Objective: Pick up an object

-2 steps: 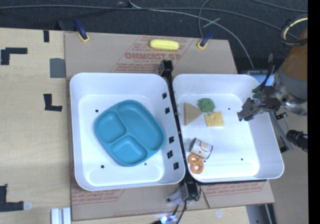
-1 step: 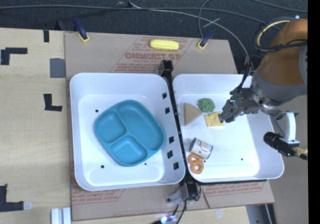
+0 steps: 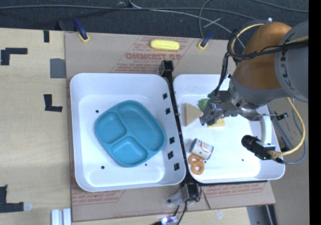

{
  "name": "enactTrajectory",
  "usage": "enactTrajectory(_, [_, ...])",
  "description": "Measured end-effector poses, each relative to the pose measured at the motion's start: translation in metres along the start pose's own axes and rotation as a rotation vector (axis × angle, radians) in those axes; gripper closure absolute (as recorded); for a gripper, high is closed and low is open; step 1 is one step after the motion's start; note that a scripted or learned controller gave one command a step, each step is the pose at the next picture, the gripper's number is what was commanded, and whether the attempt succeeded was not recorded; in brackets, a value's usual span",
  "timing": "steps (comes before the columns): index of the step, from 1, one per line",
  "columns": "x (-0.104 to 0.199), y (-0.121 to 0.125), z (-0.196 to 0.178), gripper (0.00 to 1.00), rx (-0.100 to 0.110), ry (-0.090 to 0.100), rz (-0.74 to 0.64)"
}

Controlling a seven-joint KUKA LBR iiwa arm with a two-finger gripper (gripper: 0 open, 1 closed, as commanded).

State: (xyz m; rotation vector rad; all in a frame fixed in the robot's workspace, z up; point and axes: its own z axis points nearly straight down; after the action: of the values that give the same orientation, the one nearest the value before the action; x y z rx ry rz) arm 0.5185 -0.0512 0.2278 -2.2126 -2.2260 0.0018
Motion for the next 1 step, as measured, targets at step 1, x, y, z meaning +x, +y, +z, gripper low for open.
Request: enactTrajectory(1, [0.0553,0.0009,-0.0084,1.0,-0.002,-0.001,-0.001])
